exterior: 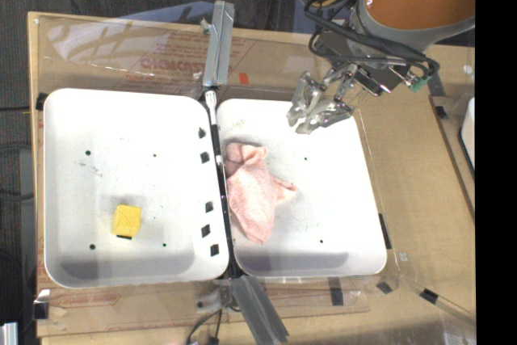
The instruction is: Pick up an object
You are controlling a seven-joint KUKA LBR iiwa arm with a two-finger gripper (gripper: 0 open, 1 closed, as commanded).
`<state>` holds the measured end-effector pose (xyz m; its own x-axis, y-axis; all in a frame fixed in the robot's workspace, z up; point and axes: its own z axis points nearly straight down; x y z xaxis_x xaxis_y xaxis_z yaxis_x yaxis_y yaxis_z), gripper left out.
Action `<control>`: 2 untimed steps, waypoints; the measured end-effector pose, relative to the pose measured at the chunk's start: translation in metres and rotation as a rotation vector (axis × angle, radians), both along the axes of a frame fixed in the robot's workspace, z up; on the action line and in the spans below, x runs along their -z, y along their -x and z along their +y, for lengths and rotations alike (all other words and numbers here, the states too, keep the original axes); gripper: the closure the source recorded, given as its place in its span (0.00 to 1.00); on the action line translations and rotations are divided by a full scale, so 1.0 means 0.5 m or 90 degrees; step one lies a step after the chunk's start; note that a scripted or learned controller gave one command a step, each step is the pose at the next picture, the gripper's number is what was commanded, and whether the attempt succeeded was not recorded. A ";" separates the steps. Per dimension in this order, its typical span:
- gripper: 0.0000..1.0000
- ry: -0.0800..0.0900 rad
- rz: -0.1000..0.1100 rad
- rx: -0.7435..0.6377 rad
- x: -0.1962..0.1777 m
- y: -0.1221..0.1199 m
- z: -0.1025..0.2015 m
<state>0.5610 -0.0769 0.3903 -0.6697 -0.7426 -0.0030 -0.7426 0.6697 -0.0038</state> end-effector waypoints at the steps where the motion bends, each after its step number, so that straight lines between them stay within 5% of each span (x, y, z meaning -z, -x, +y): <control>1: 1.00 0.000 0.001 -0.194 -0.057 -0.138 -0.041; 2: 1.00 -0.001 0.003 -0.467 0.023 -0.193 -0.067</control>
